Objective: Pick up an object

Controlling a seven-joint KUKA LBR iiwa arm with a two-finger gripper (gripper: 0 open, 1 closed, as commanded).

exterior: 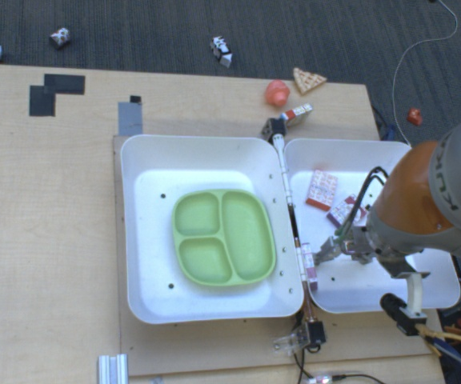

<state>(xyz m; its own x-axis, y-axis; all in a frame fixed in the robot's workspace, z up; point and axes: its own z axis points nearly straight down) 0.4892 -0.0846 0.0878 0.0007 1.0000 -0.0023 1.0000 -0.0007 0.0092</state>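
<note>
In the right bin [422, 290] lie two small flat packets. One is pink with a red edge [322, 189]; the other, pink and white [342, 210], lies just below and to the right of it. My gripper [332, 250] reaches in from the right, low over the bin's floor near its left wall, just below the second packet. The grey and orange arm [422, 206] covers the right part of this bin. I see nothing held in the gripper.
The left bin [146, 214] holds a light green divided plate [222, 237]. Behind the bins on the bench lie a red ball [277, 93], a toy pizza slice [309, 79] and a small red and white tube [298, 113]. Small odds lie on the dark floor beyond.
</note>
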